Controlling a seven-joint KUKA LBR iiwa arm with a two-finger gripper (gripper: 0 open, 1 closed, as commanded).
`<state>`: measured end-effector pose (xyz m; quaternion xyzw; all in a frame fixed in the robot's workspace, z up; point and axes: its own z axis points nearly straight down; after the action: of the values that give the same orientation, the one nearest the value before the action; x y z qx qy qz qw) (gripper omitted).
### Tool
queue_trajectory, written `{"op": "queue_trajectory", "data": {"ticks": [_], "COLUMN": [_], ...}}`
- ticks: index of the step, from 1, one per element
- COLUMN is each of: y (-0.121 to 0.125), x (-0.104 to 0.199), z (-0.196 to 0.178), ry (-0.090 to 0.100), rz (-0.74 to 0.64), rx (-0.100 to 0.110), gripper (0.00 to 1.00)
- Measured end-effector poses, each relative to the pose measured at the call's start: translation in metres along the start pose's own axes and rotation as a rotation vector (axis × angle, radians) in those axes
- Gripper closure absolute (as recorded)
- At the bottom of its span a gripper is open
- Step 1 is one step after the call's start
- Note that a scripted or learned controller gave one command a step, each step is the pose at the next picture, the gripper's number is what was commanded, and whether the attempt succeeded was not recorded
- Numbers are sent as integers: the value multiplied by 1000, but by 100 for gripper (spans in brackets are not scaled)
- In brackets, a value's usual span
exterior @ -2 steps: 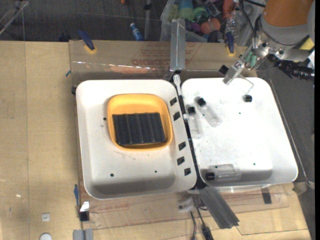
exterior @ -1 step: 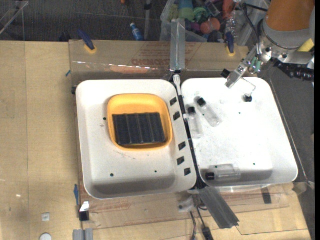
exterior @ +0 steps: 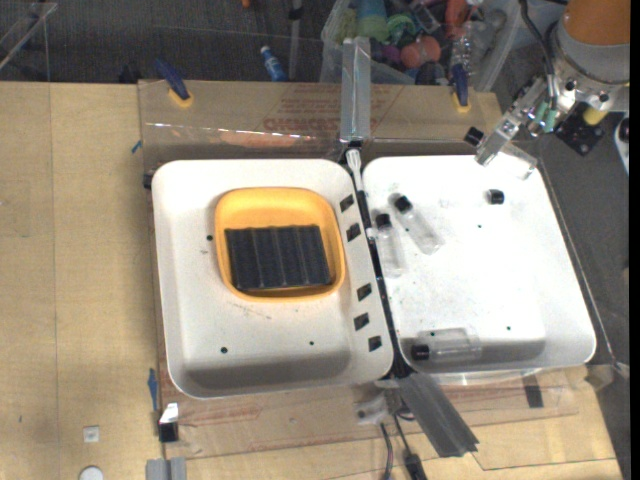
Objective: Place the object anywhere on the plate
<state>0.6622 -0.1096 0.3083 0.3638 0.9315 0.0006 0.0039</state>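
A yellow plate (exterior: 232, 215) lies in the left bin (exterior: 180, 298). A dark, ridged rectangular object (exterior: 278, 258) rests flat on the plate and covers most of its middle. My gripper (exterior: 497, 148) hangs over the far right corner of the right bin (exterior: 520, 288), well away from the plate, with nothing visibly in it.
The right bin holds clear tubes with black caps (exterior: 412, 220) near its far left and another (exterior: 440, 346) at its front edge, plus a small black piece (exterior: 494, 197). A divider with black clips (exterior: 362, 268) separates the bins. A crate of coloured toys (exterior: 420, 13) stands behind.
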Motion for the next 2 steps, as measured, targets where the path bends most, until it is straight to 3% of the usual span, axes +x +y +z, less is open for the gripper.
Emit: {"op": "queue_trajectory", "data": {"ticks": [1,2], "y": [-10,-38], "x": [-4,-30], "z": [-22,-73], "ry": [-1,-1], "rz": [-140,-255], "rx": [-1,-1], "gripper": [100,100]}}
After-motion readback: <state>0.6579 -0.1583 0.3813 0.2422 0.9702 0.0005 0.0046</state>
